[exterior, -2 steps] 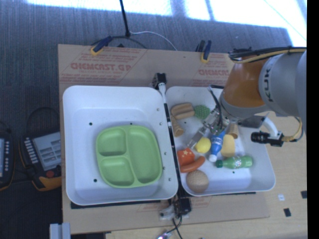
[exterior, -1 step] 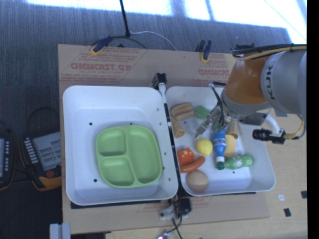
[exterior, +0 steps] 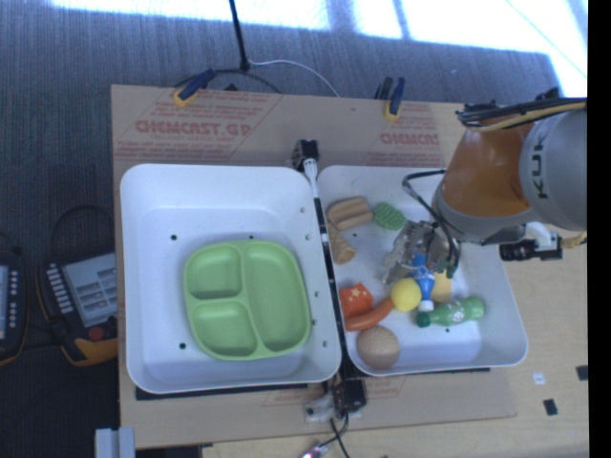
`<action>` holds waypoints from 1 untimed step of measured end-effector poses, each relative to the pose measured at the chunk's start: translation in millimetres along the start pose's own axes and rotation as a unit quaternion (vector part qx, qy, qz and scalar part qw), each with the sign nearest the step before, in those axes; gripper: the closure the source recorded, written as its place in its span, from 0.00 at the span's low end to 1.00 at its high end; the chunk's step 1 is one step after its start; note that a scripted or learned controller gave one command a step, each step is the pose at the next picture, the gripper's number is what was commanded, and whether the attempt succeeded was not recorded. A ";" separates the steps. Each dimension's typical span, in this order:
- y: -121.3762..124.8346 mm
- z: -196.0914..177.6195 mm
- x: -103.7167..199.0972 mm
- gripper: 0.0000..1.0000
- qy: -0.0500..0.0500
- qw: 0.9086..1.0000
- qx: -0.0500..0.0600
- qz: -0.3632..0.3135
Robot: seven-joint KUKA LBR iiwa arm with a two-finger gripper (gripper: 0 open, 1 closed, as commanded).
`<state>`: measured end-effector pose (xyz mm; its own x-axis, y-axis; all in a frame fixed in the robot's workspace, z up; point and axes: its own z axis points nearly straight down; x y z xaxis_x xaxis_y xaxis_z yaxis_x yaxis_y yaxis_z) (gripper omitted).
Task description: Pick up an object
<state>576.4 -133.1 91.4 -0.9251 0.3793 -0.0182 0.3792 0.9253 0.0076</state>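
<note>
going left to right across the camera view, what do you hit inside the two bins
green divided plate in the left bin → orange-red piece → yellow ball → green bottle near the right bin edge; the claw sits above the yellow ball.

A divided plate [exterior: 246,299] lay in the left bin [exterior: 153,198]. The right bin [exterior: 496,337] held the toy foods [exterior: 368,327], with the gripper [exterior: 420,256] over their middle.
</note>
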 end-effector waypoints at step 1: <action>50.4 -94.0 26.8 1.00 0.007 0.999 0.003 -0.034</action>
